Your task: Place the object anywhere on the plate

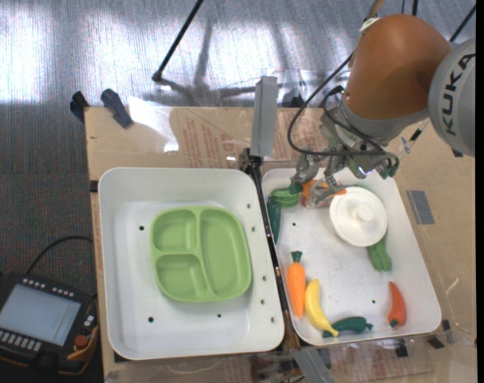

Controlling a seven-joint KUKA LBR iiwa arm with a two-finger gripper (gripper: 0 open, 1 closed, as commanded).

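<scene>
The gripper (322, 183) hangs low over the back left corner of the right bin (414, 290), and its fingers are lost in a tangle of dark metal, cable and shadow, so whether they stand wide or narrow cannot be told. A small orange object (312, 190) shows right at the fingertips, partly covered by them; its shape is hard to make out, and it is unclear whether it sits between the fingers or merely lies under them. Just left of it a green vegetable (283, 199) lies against the bin's wall.

The arm comes in from the right, its orange band (394, 62) bulking large above the wrist and hiding part of the bench behind it. The grey link beside the band is cut off by the frame's edge.

Just right of the gripper sits a white lidded bowl (359, 215), with a green pepper (378, 256) touching its near side. Toward the front of the bin lie a carrot (296, 284), a banana (316, 308) beside it, a dark green vegetable (352, 324), and an orange-red pepper (396, 305).

The green plate (200, 254), with three compartments, rests in the middle of the left bin (122, 214), well apart from the gripper.
</scene>
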